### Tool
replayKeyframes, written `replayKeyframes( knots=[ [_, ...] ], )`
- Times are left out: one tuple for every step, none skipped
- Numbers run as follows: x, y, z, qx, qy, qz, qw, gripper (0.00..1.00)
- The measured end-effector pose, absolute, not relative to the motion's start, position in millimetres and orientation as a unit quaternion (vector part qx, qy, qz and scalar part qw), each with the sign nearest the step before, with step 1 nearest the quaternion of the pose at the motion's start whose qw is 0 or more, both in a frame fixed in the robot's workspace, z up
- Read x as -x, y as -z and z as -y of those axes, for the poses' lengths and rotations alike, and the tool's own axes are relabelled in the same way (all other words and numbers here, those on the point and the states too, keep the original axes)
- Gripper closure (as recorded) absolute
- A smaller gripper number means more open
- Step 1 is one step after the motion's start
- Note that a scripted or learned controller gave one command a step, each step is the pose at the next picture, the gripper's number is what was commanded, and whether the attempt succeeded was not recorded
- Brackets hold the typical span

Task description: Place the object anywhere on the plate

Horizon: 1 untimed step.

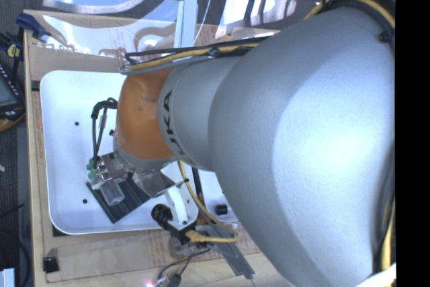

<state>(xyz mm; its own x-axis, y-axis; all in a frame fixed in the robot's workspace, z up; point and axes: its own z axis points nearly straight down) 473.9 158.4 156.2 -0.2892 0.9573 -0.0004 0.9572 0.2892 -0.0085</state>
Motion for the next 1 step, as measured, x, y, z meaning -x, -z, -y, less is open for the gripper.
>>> replayKeyframes(
  knots=[
    [-482.7, -253.7, -63.6, 0.559, -0.0002, 0.829, 0.0, 1.0]
  ],
)
